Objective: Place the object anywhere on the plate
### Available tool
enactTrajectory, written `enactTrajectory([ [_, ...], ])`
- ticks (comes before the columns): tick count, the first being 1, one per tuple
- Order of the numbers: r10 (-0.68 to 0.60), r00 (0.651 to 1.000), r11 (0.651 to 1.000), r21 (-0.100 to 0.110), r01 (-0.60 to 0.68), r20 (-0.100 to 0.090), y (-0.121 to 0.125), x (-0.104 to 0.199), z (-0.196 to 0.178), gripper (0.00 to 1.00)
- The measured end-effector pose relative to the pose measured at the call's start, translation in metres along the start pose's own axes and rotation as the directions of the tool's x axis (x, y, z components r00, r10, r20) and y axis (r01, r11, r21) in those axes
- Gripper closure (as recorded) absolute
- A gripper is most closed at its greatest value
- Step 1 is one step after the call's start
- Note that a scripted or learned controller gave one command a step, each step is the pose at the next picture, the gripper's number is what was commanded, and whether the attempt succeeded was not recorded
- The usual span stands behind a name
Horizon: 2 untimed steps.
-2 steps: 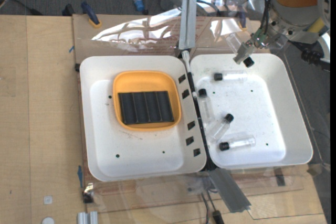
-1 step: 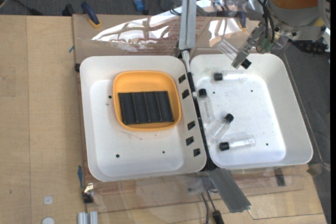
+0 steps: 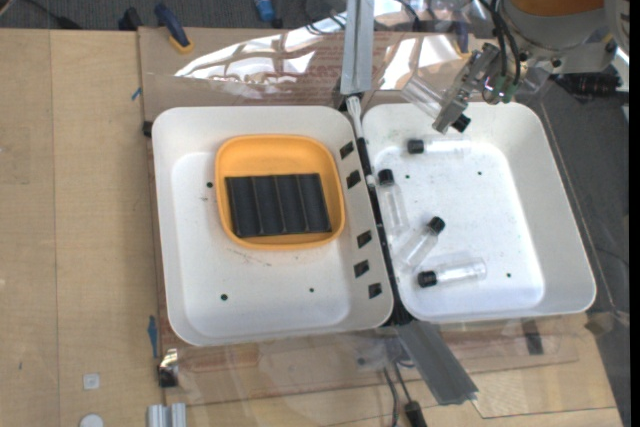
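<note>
Two shallow white bins are seen side by side on the counter (image 3: 60,215); the left bin (image 3: 190,295) carries an orange plate (image 3: 232,155) with a dark ribbed insert (image 3: 277,205) lying in it, and the right bin (image 3: 560,255) holds clear vials with black caps, one (image 3: 452,272) near the front, one (image 3: 420,239) just behind it, one (image 3: 392,202) beside the dividing wall, and a small black cap (image 3: 415,146) near the back. The hand (image 3: 452,120) is seen tilted above the back edge of the right bin, with a clear vial (image 3: 425,97) held between its fingers (image 3: 458,122), well apart from the plate.
</note>
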<state>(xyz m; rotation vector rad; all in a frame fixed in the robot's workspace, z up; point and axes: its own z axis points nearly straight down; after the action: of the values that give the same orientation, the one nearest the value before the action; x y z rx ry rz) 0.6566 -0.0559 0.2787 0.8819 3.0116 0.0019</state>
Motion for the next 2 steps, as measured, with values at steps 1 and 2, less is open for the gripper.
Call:
enactTrajectory([
  [1,-0.306,0.952,0.952,-0.001,0.306,0.0,0.0011,-0.0012,0.0032,1.0],
  [2,-0.306,0.952,0.952,-0.001,0.306,0.001,0.0008,-0.0015,0.0029,0.0],
])
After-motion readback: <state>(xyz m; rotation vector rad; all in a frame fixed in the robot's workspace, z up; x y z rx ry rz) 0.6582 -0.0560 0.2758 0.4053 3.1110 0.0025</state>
